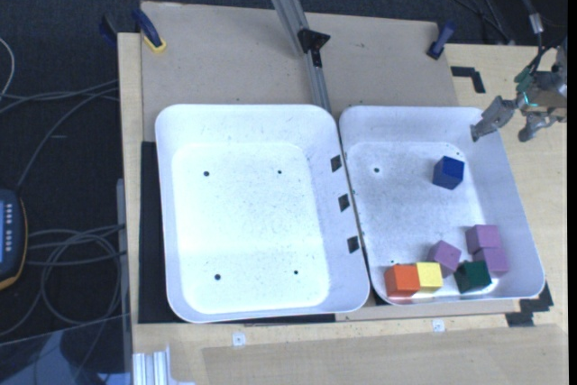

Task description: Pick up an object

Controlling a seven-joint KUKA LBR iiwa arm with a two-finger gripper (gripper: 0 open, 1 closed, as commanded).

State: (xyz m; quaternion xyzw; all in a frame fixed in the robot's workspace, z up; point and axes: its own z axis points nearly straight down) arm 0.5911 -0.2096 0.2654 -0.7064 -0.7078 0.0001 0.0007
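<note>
Dark carpet surrounds a light wooden bench (225, 50), with loose cables (54, 230) trailing over the floor at the left and upper right. Two shallow white bins sit side by side on the bench. Left bin (180, 221): speckled floor, four small dark dots, nothing resting in it. Right bin (388, 194): holds all the blocks. A grey metal rail (284, 4) runs at a slant from the top of the view down to the gap between the bins. Blue clamps (149, 30) grip the board's far corners.

Gripper (507, 127) hangs over the right bin's far right corner, at the rim, its two fingers spread wide apart with nothing between them. One finger (487, 120) points down-left over the bin edge; the other sits nearer the bench.

Blue block (448, 172): alone in the upper half of the right bin, near the gripper but apart from it, below and to its left.

Remaining blocks cluster in the near right corner of the same bin: orange block (403, 279) touching a yellow block (429, 275), a small purple block (445, 252) just behind them, a dark green block (471, 276) to the right, and two more purple blocks (488, 246) stacked along the right wall.
</note>
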